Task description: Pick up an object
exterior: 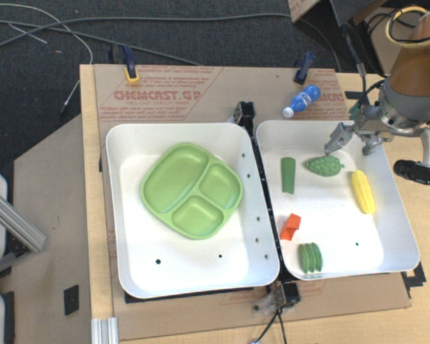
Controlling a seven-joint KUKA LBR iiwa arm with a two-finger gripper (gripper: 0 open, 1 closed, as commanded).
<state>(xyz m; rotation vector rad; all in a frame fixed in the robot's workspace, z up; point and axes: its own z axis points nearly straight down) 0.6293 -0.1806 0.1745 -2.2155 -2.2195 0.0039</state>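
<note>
On your left, the green divided plate [192, 190] fills the left bin [129, 264]. In the right bin [401, 253], the bumpy green toy [324, 166] lies near the back wall, just under the claw [352, 140], whose fingers stand spread and empty. It looks light, stiff plastic; pinch it across its narrow middle.

right bin [387, 256] lower right floor open, corn [362, 191] and bumpy green piece [324, 166] crowding its upper part
</note>
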